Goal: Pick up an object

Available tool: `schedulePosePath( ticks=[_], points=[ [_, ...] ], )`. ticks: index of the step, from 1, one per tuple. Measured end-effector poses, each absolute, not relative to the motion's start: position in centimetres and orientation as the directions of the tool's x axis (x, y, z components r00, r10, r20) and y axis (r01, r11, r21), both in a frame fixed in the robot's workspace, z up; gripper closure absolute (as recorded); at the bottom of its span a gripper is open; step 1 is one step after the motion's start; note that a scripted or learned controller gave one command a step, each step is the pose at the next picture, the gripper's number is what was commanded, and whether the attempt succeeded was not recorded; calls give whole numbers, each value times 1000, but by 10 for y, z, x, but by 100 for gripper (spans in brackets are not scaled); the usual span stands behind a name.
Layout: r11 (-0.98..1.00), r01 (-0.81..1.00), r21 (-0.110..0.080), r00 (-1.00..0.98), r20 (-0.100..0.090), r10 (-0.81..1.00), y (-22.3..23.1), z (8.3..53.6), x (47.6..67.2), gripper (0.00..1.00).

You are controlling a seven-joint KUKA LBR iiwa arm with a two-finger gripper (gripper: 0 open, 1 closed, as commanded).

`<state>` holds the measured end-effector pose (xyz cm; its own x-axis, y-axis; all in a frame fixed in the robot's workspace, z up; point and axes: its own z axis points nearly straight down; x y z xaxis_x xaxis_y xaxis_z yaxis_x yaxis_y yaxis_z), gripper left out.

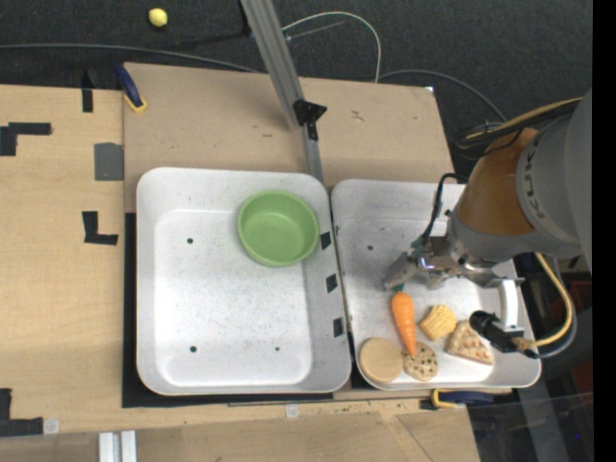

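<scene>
In the right bin (385,210) lie an orange carrot (403,321), a yellow corn piece (438,320), a pizza-like wedge (470,344), a round tan disc (379,359) and a chocolate-chip cookie (420,364). My gripper (409,269) hangs low over the bin's middle, just above the carrot's top end. Its fingers look spread, with nothing between them. The grey arm with its orange band (500,191) reaches in from the right.
A green bowl (278,227) rests in the upper right part of the left bin (173,287). A grey metal pole (274,56) slants down toward the gap between the bins. Black and yellow cables (553,306) loop at the right bin's right edge.
</scene>
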<state>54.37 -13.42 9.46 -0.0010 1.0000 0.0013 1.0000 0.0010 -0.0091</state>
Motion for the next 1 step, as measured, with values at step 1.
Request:
schedulePosePath(
  ticks=[1],
  points=[
    [1, 1000, -1, -1, -1, 1000, -134, 89, 544, 0]
  ],
)
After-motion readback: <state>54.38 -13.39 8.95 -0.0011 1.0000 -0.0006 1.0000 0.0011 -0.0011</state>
